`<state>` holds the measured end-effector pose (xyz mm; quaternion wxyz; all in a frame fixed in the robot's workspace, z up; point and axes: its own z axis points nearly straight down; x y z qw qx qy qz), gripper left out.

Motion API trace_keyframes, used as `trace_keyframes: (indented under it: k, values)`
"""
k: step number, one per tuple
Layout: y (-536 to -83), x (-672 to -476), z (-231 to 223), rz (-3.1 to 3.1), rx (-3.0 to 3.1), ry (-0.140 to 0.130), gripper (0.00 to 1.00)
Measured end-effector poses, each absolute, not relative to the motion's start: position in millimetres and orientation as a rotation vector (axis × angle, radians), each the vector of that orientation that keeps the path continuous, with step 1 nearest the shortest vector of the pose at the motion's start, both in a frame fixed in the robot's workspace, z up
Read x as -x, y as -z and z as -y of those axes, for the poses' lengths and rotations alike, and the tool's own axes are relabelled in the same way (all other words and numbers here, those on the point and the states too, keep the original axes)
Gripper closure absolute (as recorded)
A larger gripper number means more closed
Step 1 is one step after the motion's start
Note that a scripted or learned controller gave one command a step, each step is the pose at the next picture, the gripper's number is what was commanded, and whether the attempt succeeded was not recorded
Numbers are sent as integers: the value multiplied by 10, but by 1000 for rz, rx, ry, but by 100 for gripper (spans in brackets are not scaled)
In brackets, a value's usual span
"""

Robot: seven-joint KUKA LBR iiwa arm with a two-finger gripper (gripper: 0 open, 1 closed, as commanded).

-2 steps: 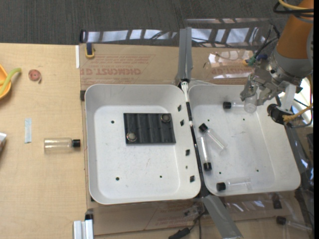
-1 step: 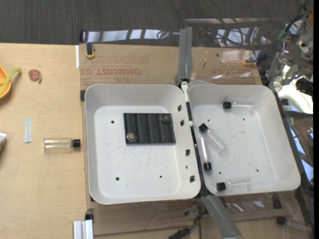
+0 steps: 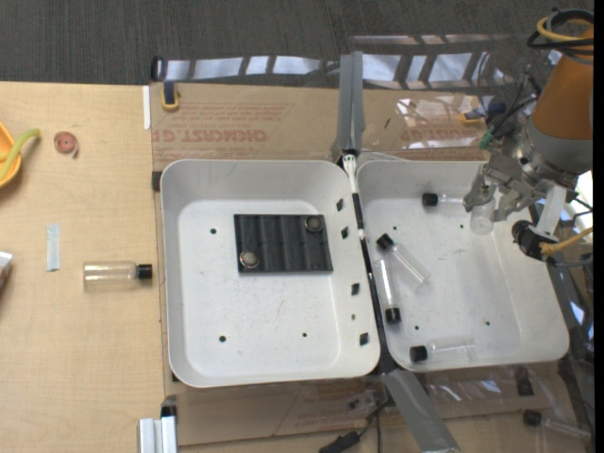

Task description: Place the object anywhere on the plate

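A black ridged plate [image 3: 283, 243] lies flat in the left bin [image 3: 189, 347], with two small round metal pieces on it. Several clear vials with black caps lie in the right bin [image 3: 528, 338]: one near the back wall [image 3: 442, 199], one slanted near the divider [image 3: 401, 260], one lying along the divider [image 3: 387, 293], and one at the front [image 3: 444, 352]. My gripper [image 3: 493, 201] hangs over the back right part of the right bin, just right of the back vial. A pale translucent shape [image 3: 481, 221] sits directly under it; I cannot make out what it is.
The grey divider post [image 3: 351, 102] rises between the two bins at the back. On the wooden bench to the left lie another clear vial [image 3: 113, 272], a small blue strip [image 3: 53, 247] and a small red disc [image 3: 64, 142]. Cables hang by the arm at the right.
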<state>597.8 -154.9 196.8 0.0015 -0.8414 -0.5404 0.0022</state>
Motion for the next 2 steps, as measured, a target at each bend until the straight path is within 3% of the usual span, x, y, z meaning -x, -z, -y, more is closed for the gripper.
trace_keyframes:
  k: [1, 2]
  values:
    - [-3245, -6590, 2131, 1341, 2841, -5, 100]
    - [-2420, -5745, 1489, 1159, 2917, -9, 100]
